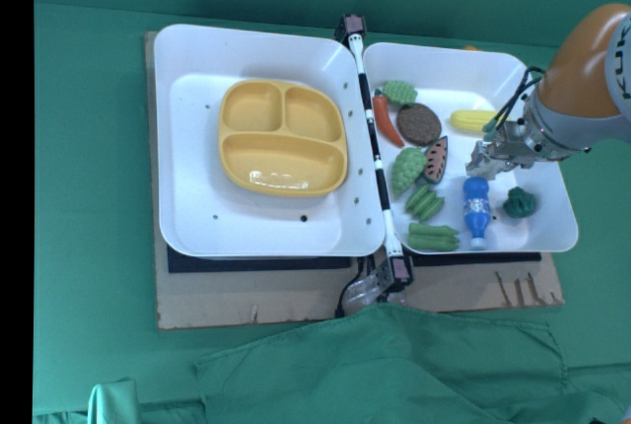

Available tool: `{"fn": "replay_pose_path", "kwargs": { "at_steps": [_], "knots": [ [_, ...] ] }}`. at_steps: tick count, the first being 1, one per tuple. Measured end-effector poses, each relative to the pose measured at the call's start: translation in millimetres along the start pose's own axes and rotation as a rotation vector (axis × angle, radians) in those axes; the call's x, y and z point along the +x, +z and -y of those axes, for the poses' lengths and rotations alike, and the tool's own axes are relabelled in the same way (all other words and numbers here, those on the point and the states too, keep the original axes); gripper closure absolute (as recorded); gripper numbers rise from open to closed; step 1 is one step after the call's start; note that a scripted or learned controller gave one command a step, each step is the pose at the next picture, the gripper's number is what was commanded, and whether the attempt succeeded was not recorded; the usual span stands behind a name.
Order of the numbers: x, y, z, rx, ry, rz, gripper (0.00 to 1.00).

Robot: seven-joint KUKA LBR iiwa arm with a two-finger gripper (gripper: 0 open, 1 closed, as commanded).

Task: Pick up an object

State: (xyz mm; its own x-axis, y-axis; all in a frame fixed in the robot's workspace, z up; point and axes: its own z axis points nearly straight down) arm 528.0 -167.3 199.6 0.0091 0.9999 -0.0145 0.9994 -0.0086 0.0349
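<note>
bins (197, 52): 2 | yellow tray (283, 136): 1 | bottle (477, 209): 1 | toy foods (419, 123): about 9 | gripper (485, 158): 1

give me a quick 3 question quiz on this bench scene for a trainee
1. True or false: the yellow divided plate lies in the left bin.
2. Which item lies nearest the tool? A) red pepper B) blue bottle C) brown cookie
3. Fill in: the watermelon slice lies in the ____ bin.

Key: 1 true; 2 B; 3 right
</note>
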Motion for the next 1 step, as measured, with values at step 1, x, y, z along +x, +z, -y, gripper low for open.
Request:
{"fn": "replay_pose_path", "kwargs": {
  "at_steps": [1],
  "knots": [
    [-1.7, 10.0, 56.6, 0.016, -0.002, -0.007, 1.00]
  ]
}}
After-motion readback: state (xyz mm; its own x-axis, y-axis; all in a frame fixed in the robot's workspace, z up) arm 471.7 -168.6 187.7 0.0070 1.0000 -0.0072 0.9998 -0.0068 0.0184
